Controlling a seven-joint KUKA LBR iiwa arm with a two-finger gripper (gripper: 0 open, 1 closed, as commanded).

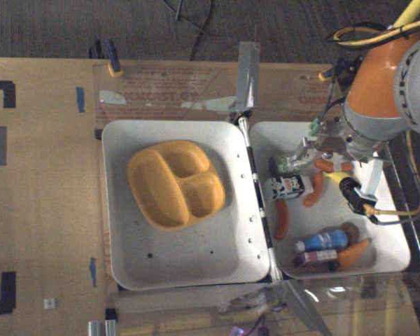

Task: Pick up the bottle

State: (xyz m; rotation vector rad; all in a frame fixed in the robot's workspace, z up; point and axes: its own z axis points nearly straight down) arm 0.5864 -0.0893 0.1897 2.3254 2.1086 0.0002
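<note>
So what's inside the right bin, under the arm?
In the right bin: a blue bottle, milk carton, sausage, carrot, maroon box. The arm covers the bin's far corner; contents there hidden.

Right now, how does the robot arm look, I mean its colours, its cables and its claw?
The arm is grey with a broad orange band above the wrist. Black and yellow cables loop at its top, and another runs off a black fitting lower down. The claw is a small pale metal part.

Dark carpet floor [70, 9] beyond wooden bench [42, 187].
</note>
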